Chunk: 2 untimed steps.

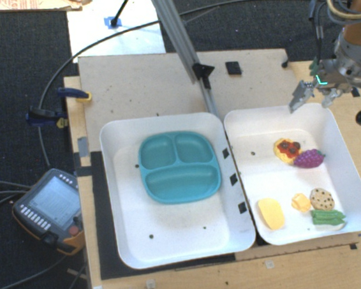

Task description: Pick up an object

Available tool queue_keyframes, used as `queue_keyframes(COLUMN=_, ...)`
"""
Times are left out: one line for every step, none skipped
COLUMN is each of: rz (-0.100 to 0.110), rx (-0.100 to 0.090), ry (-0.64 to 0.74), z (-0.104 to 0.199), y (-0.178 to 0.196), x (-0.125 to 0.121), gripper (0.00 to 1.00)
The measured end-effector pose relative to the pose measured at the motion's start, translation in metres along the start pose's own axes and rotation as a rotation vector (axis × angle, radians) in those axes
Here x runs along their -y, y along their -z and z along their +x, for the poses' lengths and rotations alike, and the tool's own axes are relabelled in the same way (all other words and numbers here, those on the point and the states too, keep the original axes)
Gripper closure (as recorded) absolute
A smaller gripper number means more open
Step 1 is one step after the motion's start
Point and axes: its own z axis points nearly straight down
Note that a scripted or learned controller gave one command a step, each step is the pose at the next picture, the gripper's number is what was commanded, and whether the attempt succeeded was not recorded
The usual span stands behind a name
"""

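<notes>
White bins (179, 250) sit on a tan bench (142, 80); the pincer (315, 96) hangs open, holding nothing.

The bench (161, 78) is a pale board on a dark floor. Two shallow white bins sit side by side on it, touching: the left bin (130, 242) and the right bin (350, 174). A small black block (233, 68) lies near its far edge.
</notes>
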Motion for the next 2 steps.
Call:
queue_keyframes(rz=-0.001, rx=0.000, ry=0.000, z=0.000, y=0.001, x=0.000, gripper=0.00)
queue_keyframes(rz=0.003, rx=0.001, ry=-0.003, z=-0.004, y=-0.059, x=0.005, gripper=0.00)
